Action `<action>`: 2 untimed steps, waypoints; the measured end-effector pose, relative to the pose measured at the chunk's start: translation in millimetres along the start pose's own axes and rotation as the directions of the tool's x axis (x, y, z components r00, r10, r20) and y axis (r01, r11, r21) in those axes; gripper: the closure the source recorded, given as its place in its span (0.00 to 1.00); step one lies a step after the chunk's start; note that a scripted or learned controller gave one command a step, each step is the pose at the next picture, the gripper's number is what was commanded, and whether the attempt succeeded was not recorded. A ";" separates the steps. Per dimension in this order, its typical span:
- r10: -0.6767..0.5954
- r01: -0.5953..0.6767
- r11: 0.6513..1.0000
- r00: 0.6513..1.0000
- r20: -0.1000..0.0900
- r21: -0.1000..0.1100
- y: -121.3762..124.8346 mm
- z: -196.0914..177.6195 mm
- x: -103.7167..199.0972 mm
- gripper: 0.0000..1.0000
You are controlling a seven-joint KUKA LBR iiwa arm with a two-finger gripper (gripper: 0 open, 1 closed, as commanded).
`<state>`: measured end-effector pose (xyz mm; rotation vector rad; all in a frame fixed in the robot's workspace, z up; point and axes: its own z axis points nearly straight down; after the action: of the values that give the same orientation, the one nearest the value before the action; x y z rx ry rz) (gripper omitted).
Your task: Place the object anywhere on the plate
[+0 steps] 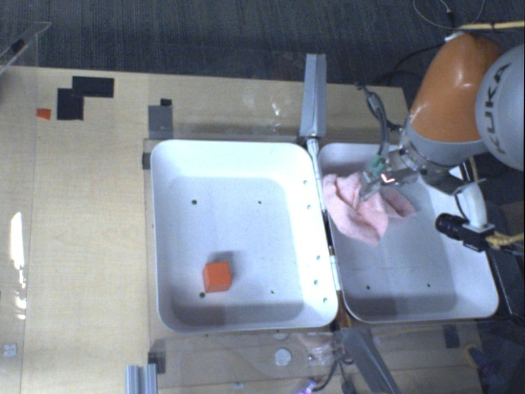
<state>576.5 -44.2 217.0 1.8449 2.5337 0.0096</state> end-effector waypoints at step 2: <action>-0.398 0.398 0.917 0.917 -0.002 0.003 9.0 -5.8 56.9 1.00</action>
<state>567.5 12.7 222.8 1.2922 2.8580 0.0048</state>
